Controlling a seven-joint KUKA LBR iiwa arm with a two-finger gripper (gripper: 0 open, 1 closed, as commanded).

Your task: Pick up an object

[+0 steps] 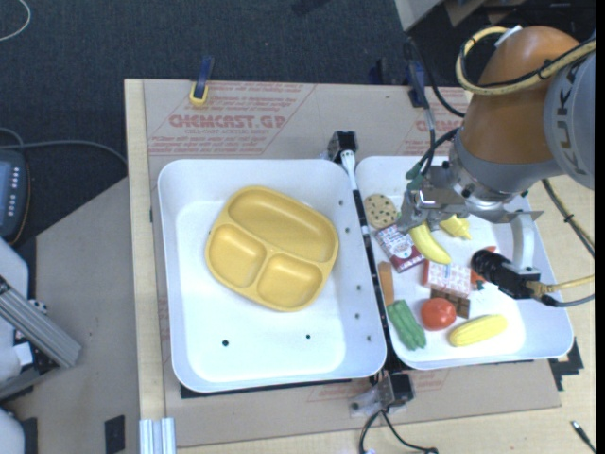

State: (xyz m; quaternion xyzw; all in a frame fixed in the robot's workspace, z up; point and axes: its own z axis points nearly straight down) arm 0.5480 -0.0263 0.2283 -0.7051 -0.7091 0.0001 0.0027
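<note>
My hand (423,214) hangs low over the right bin (558,334), just above the banana (431,244); I can't tell how wide it stands or whether it grips anything. I'd drop straight, squeeze across the banana's width, and avoid the cookie (381,209) and red packet (399,247) alongside.

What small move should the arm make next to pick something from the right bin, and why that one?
Probably a short, straight descent. The gripper hangs over the right bin, just above the banana and beside the red packet. The banana seems the nearest target, but items crowd it closely, so a slow drop seems safest.
</note>
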